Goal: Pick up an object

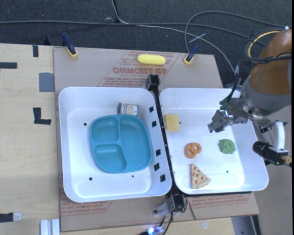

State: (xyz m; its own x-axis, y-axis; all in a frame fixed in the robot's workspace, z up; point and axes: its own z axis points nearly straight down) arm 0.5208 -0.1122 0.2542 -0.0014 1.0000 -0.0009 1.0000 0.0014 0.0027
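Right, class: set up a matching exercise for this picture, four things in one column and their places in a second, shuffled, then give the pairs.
Things
1. can
2. pretzel
3. banana
4. pizza slice

Places
A. on the cardboard behind the bins
B. right bin, nearest the front edge
C. left bin, behind the blue tray
D. right bin, left of the broccoli

Pairs: 1-C, 2-D, 3-A, 4-B

There are 2 white bins (68,131). The left bin has 1 blue plate (121,143) and 1 small can (128,109). The right bin has 1 yellow block (172,123), 1 pretzel (192,150), 1 pizza slice (198,176) and 1 green lump (227,146).
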